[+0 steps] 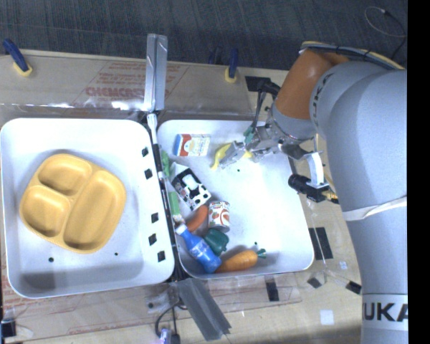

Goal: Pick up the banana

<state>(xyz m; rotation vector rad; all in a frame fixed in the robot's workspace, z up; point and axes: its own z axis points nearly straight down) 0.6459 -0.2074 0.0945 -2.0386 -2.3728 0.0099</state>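
Right bin [290, 221], upper part: banana [221, 154], yellow, lying just right of a small red-and-white carton [192, 145]. Gripper [242, 150] touching the banana's right end, fingertips pinched on it. Lower left of the same bin: blue bottle [198, 250], carrot [238, 261], small can [218, 214].

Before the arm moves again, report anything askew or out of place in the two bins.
Nothing looks spilled or broken. The right bin is untidy: its toys, including a blue bottle and a carrot, lie heaped against its left wall. The banana lies apart near the top, beside the gripper. The yellow tray sits askew in the left bin.
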